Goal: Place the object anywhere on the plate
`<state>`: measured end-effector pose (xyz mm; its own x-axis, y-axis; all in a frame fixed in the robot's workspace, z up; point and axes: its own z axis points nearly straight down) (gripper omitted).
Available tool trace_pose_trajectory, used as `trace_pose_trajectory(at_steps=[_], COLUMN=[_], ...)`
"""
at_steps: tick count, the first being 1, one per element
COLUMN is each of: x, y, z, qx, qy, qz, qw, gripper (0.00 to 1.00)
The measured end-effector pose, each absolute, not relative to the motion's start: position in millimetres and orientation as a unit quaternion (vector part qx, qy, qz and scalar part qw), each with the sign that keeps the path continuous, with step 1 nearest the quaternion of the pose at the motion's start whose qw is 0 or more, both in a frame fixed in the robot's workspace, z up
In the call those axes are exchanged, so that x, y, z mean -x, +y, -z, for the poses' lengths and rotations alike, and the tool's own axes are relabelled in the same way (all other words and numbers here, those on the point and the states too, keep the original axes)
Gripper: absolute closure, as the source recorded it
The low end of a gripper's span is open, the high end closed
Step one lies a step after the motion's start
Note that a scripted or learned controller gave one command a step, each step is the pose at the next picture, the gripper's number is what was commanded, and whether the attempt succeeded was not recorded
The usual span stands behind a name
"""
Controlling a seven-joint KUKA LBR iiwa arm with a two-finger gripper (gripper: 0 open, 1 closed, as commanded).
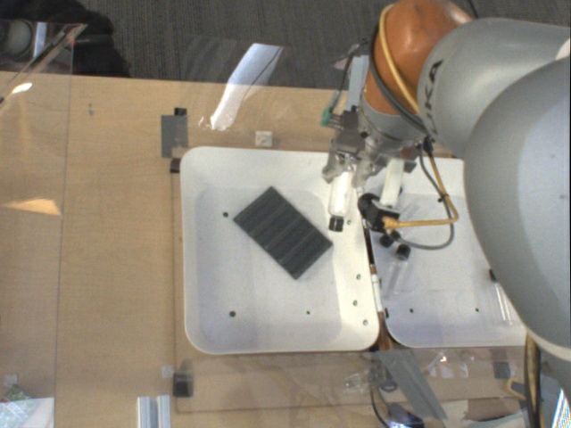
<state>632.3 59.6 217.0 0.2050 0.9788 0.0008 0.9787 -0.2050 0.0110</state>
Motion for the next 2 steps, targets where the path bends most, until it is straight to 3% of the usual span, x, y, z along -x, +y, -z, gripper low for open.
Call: trace_pose_trajectory(at_steps=[1,2], x=[-632.2,-633.4], y=[59.8,61.1], z=[-217.0,-228.1], qx=[-0.776,-0.774], qy=[0.631,0.633], qz=[-0.0037,-0.0051], qw=[0.004,0.005], gripper=[0.0,1.0])
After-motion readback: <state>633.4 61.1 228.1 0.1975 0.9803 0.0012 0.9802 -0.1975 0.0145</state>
